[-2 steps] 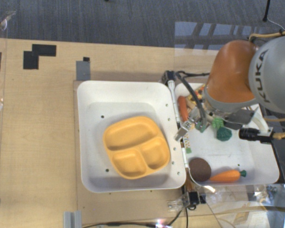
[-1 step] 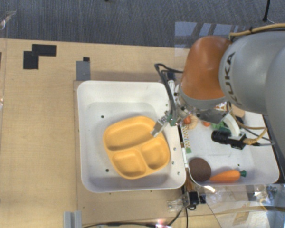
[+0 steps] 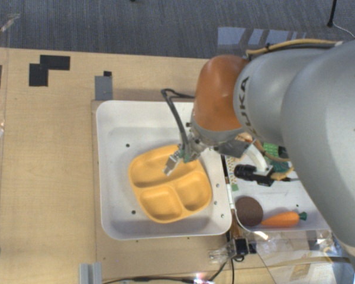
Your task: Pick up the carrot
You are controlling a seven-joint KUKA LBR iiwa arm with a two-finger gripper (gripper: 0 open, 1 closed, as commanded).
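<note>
The grey arm (image 3: 302, 99) reaches in from the right, its orange band (image 3: 219, 96) just above and right of the downward-pointing gripper (image 3: 176, 160).

Grey carpet floor (image 3: 106, 10) lies beyond the pale wooden bench (image 3: 41, 176).

grey arm (image 3: 307, 99) — orange band (image 3: 219, 93), black cable (image 3: 176, 120)

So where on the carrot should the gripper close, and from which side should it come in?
Probably mid-body, from above. The carrot lies flat in the right bin, long axis running left to right, green top at its right end. Fingers closing across the narrow width suit the tapered shape best. The brown round object sits at its left tip, so staying off that end seems safer. The gripper hangs over the yellow divided plate.
</note>
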